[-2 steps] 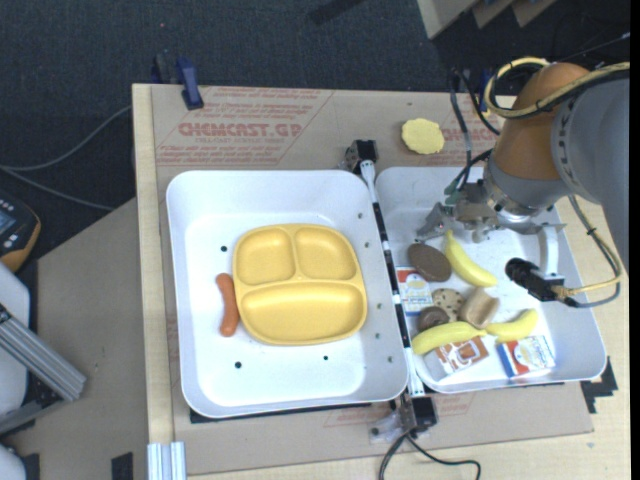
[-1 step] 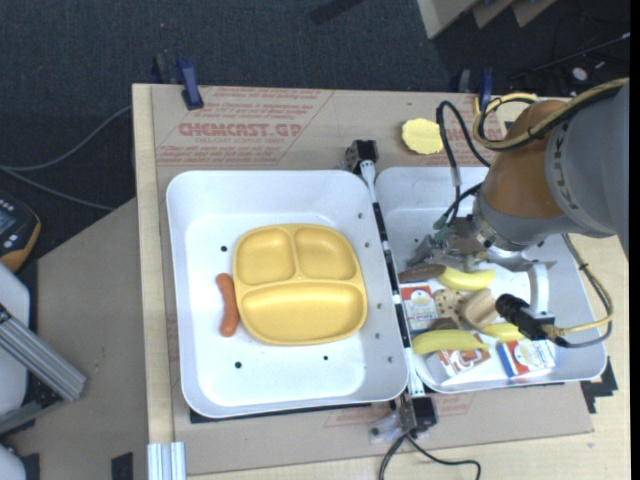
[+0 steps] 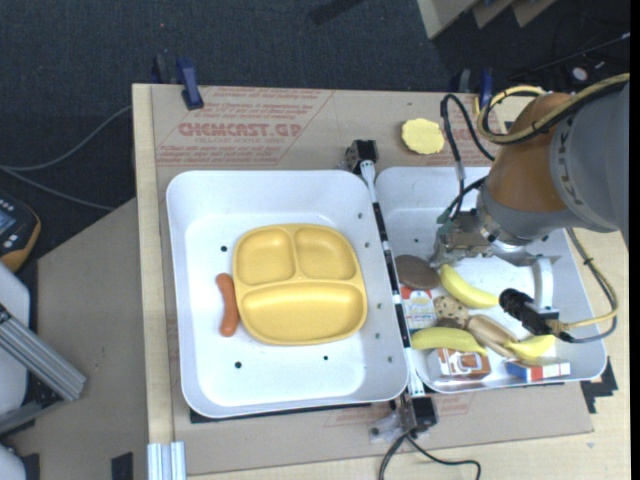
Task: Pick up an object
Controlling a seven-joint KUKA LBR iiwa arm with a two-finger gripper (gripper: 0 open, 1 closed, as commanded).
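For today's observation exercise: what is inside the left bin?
In the left bin lies a yellow tray with three bare compartments, and a sausage rests on the floor beside its left edge. The floor beneath the tray is covered, so anything there cannot be seen.

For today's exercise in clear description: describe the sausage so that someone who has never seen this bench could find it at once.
Start at the left bin, the one with the yellow plate in it. Look just off the plate's left edge, on the bin's white floor. There lies the sausage, a small orange-red link set lengthwise. It is the only loose item in that bin; the other food is piled in the right bin.
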